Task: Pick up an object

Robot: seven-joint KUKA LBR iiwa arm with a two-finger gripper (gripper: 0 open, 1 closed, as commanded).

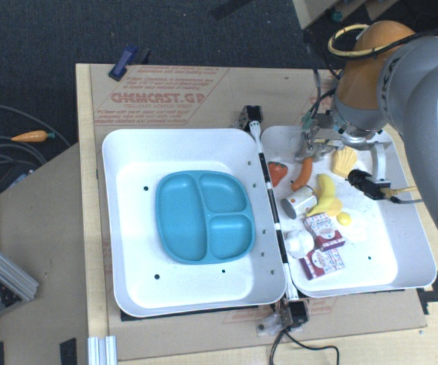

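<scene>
Bench (97, 204) of pale brown board carries two shallow white bins side by side under the overhead camera. Loose items sit around the left bin: a small orange carrot-like piece (29, 136) lies on the dark floor well to its left, among grey cables, and a blue marker-like object (124, 63) rests at the bench's far edge, above the bin's left corner. Red lettering (158, 96) reading "CHEMCAST" marks the board just above that bin.

The left bin (128, 280) holds one thing, a teal divided plate (204, 215) with three compartments, lying flat near its middle. A black clip (251, 115) sits at the top of the seam between the two bins.

The right bin (401, 257), touching the left bin along that seam, holds a cluster of small objects. Nearest the seam lie a red-orange piece (277, 173) and a small white and grey cylinder (300, 201). Beside them, an orange carrot-shaped toy (303, 173) stands at a tilt, a yellow banana (326, 195) lies just right of the cylinder, and a small yellow ball (344, 219) sits next to it. Two red and white packets (324, 245) lie toward the bin's near side, and a pale yellow ridged piece (344, 160) sits farther back.

The grey arm with its orange band (367, 67) reaches into the right bin's far left corner. The gripper (315, 144) hangs just above the carrot-shaped toy; whether the jaws are open or closed cannot be told.
</scene>
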